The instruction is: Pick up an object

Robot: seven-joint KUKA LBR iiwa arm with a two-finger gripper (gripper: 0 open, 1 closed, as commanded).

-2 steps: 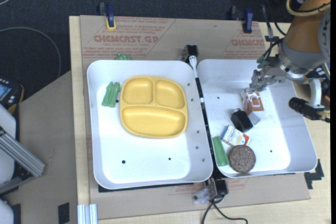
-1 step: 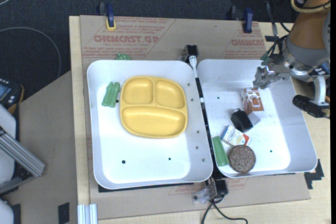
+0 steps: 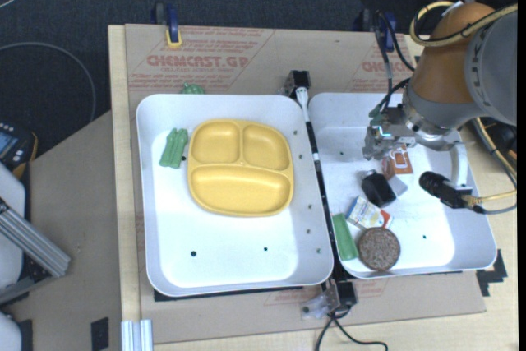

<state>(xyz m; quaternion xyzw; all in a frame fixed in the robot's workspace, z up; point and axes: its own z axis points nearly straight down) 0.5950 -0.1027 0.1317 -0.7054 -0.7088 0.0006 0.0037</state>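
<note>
In the left bin (image 3: 164, 259) a green toy (image 3: 173, 148) lies just beside a yellow divided plate (image 3: 241, 166), with bare white floor toward the near rim. In the right bin (image 3: 472, 247) a green stick (image 3: 343, 237), a small packet (image 3: 366, 214), a brown round disc (image 3: 379, 248) and a black block (image 3: 378, 189) crowd the near-left corner. The gripper (image 3: 388, 142) hangs above them; whether its jaws are open or closed cannot be made out, and an orange-and-white item (image 3: 402, 163) beneath is partly hidden.

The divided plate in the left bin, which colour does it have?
The divided plate is plain yellow, clear in the camera view.
</note>
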